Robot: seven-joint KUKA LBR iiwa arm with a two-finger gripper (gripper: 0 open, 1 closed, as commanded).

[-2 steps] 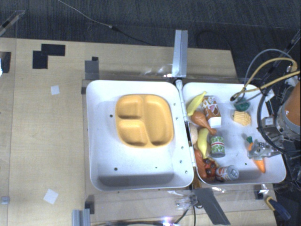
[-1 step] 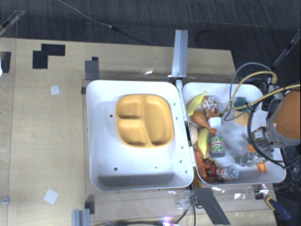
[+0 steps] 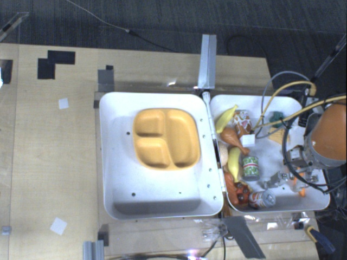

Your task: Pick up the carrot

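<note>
Claw (image 3: 286, 176) hangs low in the right bin (image 3: 314, 203), its opening impossible to judge, near a green can (image 3: 250, 167) and two bananas (image 3: 233, 163); the carrot (image 3: 230, 184) lies against that bin's left wall, long axis along the wall, tip hidden; the left bin (image 3: 116, 145) holds a yellow divided tray (image 3: 165, 138)

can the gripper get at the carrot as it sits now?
Probably, but it's tight. The carrot lies against the left wall of the right bin, with a banana overlapping its top end and a can close beside it. The gripper is in the same bin, to the carrot's right.
</note>
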